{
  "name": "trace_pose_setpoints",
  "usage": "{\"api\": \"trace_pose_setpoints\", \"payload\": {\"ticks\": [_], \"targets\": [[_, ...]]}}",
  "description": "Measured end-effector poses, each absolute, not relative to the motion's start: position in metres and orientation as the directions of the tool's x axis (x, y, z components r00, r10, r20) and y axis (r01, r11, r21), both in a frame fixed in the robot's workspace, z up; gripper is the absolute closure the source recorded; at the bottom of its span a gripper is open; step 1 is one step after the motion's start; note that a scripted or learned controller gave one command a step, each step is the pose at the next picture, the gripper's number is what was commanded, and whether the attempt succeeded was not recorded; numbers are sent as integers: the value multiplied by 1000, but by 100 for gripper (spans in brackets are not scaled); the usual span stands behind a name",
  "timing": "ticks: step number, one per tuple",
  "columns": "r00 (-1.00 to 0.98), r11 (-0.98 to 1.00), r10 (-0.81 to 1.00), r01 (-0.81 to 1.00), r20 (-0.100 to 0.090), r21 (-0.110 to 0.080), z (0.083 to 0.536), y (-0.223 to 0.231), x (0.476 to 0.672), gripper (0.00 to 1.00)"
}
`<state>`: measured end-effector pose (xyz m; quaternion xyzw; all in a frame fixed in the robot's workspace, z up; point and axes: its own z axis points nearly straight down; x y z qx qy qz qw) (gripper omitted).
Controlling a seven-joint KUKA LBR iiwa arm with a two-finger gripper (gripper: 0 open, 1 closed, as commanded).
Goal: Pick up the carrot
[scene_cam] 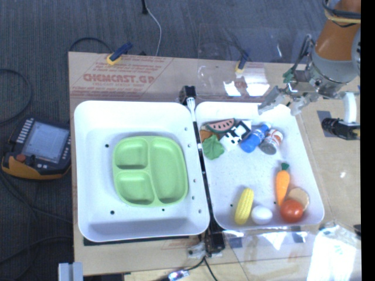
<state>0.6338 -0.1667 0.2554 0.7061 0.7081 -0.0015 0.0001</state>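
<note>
Carrot (pixel 282 184) lies in the right bin (pixel 310 174), near its right wall toward the front corner, green top pointing to the back, tip touching the tomato (pixel 291 209). Likely light, stiff, smooth plastic — best taken across the thicker middle.

Gripper (pixel 282 101) hangs over the right bin's back edge, jaws spread, nothing between them.

Right bin also holds corn (pixel 244 205), egg (pixel 262 215), watermelon slice (pixel 221 125), blue bottle (pixel 254 139), can (pixel 270 141). Left bin (pixel 94 157) — 1 green divided plate (pixel 150 170).
</note>
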Motion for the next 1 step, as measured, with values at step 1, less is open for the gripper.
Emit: {"api": "trace_pose_setpoints", "payload": {"ticks": [1], "targets": [[-161,161,987,987,-1,-11,174,-200,581,0]]}}
